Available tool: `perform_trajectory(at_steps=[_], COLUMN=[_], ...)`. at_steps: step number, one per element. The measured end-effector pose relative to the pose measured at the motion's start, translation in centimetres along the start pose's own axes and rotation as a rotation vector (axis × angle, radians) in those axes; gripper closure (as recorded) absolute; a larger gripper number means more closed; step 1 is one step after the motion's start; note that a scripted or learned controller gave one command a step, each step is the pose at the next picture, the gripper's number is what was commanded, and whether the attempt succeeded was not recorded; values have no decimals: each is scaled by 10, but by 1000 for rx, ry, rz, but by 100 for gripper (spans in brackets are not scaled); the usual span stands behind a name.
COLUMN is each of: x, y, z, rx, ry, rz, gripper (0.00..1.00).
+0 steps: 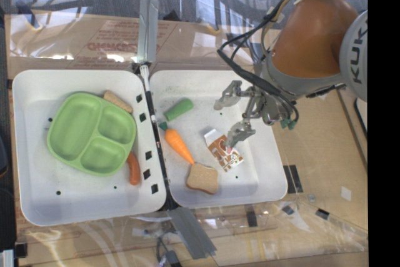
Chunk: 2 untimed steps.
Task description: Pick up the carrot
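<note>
The orange carrot (178, 144) with a small green top lies in the right bin (269, 166), close to its left wall, pointing down and to the right. My gripper (233, 114) hangs over the middle of that bin, to the right of the carrot and apart from it. Its two fingers (240, 132) are spread open with nothing between them; the lower one hovers just above a small printed packet (224, 152).
A green cylinder-shaped vegetable (179, 109) lies just above the carrot, and a bread slice (202, 178) just below it. The left bin (31, 197) holds a green divided plate (92, 132), a sausage (134, 169) and a tan biscuit (117, 100).
</note>
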State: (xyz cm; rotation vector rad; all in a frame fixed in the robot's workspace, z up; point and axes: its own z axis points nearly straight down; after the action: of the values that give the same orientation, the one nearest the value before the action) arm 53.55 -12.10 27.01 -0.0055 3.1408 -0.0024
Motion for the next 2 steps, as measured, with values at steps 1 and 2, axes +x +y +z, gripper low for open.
perform_trajectory(at_steps=[1,2], x=[7,-64], y=[53,14], z=[81,175], rx=[-3,-2], ry=[6,7], rz=[72,79], gripper=[0,0])
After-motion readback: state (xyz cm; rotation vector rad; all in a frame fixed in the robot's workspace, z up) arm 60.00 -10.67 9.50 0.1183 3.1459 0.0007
